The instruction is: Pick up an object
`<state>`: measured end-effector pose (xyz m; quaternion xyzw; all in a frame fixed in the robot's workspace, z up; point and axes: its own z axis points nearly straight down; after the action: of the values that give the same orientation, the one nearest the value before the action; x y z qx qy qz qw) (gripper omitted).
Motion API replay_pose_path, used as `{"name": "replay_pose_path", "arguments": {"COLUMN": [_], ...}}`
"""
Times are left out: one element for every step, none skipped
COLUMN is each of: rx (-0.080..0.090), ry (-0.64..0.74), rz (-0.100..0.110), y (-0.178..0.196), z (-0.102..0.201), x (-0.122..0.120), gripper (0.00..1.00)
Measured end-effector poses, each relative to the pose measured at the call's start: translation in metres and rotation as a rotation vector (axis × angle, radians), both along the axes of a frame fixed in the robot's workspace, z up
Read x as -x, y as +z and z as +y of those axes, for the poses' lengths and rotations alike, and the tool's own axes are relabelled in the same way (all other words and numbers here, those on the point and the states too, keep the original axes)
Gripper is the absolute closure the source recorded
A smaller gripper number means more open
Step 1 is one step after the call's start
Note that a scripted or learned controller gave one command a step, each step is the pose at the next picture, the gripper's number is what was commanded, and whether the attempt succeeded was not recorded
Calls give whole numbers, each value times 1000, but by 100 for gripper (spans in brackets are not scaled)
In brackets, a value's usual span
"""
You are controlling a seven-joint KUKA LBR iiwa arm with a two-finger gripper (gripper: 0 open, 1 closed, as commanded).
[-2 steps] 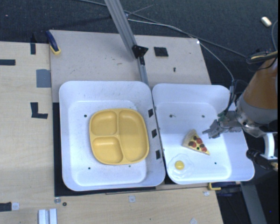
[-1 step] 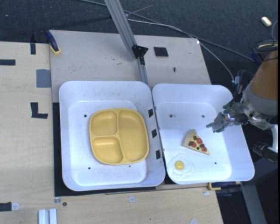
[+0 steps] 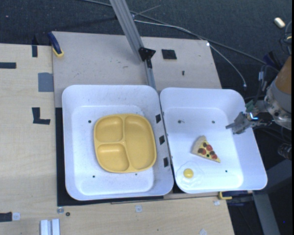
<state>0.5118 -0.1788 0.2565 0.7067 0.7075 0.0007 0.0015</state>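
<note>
A: Where is the gripper [image 3: 236,126] right now?

B: At the right wall of the right bin [image 3: 220,98], about level with the upper half of that bin. The arm [image 3: 279,99] comes in from the right, and only its dark tip reaches over the rim.

A: Are the jaws spread or pressed together?

B: I cannot tell. The tip is small and dark against the white wall, and nothing is visibly pinched there.

A: What is there to pick up?

B: In the right bin, a toy pizza slice [image 3: 206,149] lies flat near the middle, and a small yellow piece [image 3: 188,173] sits near the front-left corner. In the left bin [image 3: 78,131], a yellow divided plate [image 3: 124,143] rests in the centre.

A: Which is the likely target?

B: My guess is the pizza slice, since it is nearest. It lies down and to the left of the jaws in this view, near but clearly apart from them. The yellow piece is farther along the same diagonal, and the plate is well apart, across the wall between the bins.

A: How does the slice lie?

B: Its long axis runs from the rounded crust end at upper left to the point at lower right. I would judge that closing across the short width would need the jaws turned square to that line.

A: Anything else on the tabletop [image 3: 19,131]?

B: Dark tape marks, and a metal rod [image 3: 127,21] slanting down to the bins' shared edge.
</note>
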Motion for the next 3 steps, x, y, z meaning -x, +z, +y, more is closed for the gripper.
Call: {"name": "replay_pose_path", "arguments": {"rx": [-1,-2,-2], "ry": [4,5,5], "rz": [5,6,7], "y": [-16,-28,-41], "z": [50,104,158], "x": [-6,-6,-12], "gripper": [100,100,100]}}
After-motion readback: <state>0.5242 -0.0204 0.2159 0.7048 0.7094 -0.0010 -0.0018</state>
